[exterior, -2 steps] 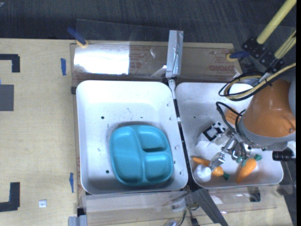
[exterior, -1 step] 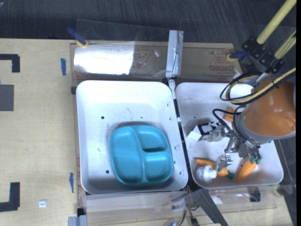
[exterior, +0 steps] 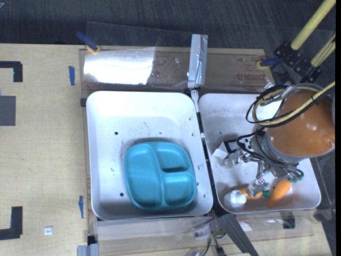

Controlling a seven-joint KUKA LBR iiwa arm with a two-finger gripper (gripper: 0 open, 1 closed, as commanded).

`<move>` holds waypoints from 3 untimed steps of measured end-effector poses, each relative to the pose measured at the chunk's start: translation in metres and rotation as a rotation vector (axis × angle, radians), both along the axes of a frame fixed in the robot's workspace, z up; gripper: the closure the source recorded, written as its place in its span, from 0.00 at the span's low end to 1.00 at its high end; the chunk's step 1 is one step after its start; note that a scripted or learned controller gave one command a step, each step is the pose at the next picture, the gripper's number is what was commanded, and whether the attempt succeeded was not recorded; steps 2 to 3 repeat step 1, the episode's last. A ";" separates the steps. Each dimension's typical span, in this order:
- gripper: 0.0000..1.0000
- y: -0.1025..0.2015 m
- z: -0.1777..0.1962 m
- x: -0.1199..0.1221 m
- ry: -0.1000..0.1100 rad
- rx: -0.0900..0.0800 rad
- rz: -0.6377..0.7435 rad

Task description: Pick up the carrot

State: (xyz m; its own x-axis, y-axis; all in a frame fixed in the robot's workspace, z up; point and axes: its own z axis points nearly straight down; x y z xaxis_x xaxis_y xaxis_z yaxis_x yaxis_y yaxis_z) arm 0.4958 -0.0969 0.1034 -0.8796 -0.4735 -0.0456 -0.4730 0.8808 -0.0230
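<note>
Right bin [exterior: 214, 116] held the action. The carrot [exterior: 281, 190] lay near the right bin's front right corner, orange body tilted, thick end up toward the right wall, tip pointing down toward the front edge. The gripper [exterior: 260, 184] hung over the front part of the same bin, just left of the carrot, very close to it, but contact was not clear and the carrot was not seen clamped. Could not tell if the gripper was apart or together, too small and cluttered there. A small orange piece [exterior: 251, 194] sat right under the gripper, between the carrot and a pale rounded object [exterior: 234, 198] that rested near the front edge, left of the middle; what that pale object was could not be made out. The arm [exterior: 301, 129] came in from the right edge, its orange band covering the right bin's far right part, with cables looped over it. Left bin [exterior: 133, 108] carried a teal divided plate [exterior: 160, 175], three compartments, lying flat toward the front edge, slightly right of centre, its right side near the wall shared with the right bin. Both bins sat side by side and touching on the wooden bench [exterior: 37, 153]. Black tape corners [exterior: 16, 71] marked the bench's left side, well apart from the bins.
</note>
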 end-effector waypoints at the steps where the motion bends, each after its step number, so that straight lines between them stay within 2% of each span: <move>1: 0.00 -0.009 0.054 0.003 0.042 -0.020 0.785; 3: 0.00 -0.009 0.054 0.003 0.042 -0.020 0.785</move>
